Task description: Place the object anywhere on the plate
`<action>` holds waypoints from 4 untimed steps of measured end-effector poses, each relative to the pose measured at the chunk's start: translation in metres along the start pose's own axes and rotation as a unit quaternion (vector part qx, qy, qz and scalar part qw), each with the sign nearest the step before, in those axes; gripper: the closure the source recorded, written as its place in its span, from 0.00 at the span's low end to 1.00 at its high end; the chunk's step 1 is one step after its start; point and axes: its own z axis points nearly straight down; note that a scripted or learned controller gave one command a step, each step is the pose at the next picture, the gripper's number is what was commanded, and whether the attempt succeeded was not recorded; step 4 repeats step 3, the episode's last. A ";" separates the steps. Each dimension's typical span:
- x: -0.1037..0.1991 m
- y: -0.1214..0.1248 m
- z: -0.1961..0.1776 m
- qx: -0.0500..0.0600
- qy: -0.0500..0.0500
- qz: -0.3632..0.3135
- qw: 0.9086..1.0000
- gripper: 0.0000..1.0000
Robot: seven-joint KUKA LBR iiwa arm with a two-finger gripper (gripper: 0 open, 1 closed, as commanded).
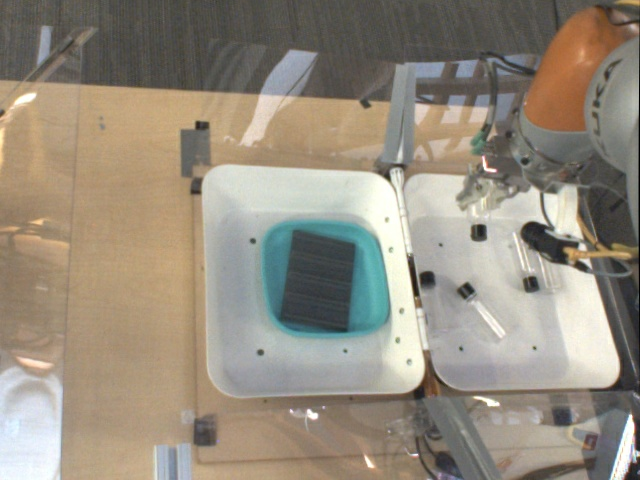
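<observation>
Nearest the bottom of the frame, two shallow white bins, smooth and round-cornered: the left bin (230, 368) and the right bin (585, 368). In the left bin sits the teal plate (372, 293), glossy and squarish with a raised lip. The dark ribbed block (319, 279), matte and rectangular, lies flat on the plate at centre left, so the placing looks done.

Further up, clear capped tubes (481, 310) and a loose black cap (427, 279) lie scattered in the right bin.

Up in the upper right the gripper (487, 186) hangs over that bin's far edge, under the orange-banded arm (565, 78). Clamped or released? I cannot tell.

The risk is a low sweep leftward nudging the block off, or snagging a tube.
</observation>
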 end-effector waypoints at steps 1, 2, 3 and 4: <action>0.074 -0.043 0.012 0.002 0.001 0.001 1.000 1.00; 0.150 -0.045 0.000 0.001 0.001 -0.123 0.992 1.00; 0.150 -0.045 0.000 0.001 0.001 -0.123 0.992 0.00; 0.150 -0.045 0.000 0.001 0.001 -0.123 0.992 0.00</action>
